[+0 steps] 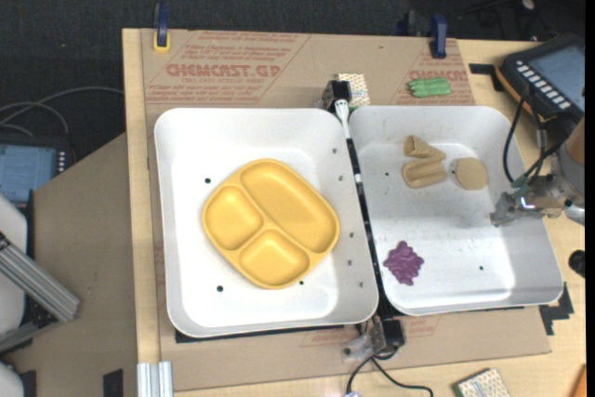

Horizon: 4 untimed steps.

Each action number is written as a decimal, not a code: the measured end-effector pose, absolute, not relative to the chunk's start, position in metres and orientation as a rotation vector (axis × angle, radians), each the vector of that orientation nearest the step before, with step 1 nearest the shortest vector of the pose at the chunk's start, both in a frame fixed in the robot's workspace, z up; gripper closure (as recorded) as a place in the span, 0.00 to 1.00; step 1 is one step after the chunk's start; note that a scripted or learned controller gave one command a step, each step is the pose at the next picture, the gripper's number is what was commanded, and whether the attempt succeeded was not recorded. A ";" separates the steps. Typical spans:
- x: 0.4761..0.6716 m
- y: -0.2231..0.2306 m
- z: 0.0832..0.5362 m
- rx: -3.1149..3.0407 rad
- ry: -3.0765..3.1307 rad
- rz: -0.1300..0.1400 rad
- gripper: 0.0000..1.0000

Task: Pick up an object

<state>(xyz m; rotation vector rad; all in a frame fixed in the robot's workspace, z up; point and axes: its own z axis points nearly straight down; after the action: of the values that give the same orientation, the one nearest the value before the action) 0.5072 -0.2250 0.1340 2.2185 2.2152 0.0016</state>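
A yellow three-compartment plate [270,223] lies in the left bin [186,163]. The right bin [465,288] holds a small tan wedge [421,147], a tan bread-like piece [425,172], a round tan disc [470,173] and a purple grape cluster [403,262]. My gripper [509,209] reaches in over the right bin's right side, low and just right of the disc, with bare bin floor under its tip. No object shows at it.
A green item [429,88] lies on the cardboard behind the right bin. A dark tablet with an orange edge [548,79] sits at the far right, with black cables looping beside the arm. A small clamp [340,95] stands between the bins.
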 end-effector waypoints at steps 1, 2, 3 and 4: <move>0.507 -0.224 0.131 2.220 2.219 0.000 0.00; 0.542 -0.190 0.082 2.217 2.227 0.001 0.00; 0.479 -0.222 0.086 2.226 2.228 0.009 0.00; 0.535 -0.159 0.085 2.210 2.228 0.007 0.00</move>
<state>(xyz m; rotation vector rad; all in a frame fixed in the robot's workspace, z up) 0.5353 -0.1587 0.0847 2.2095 2.2282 0.0065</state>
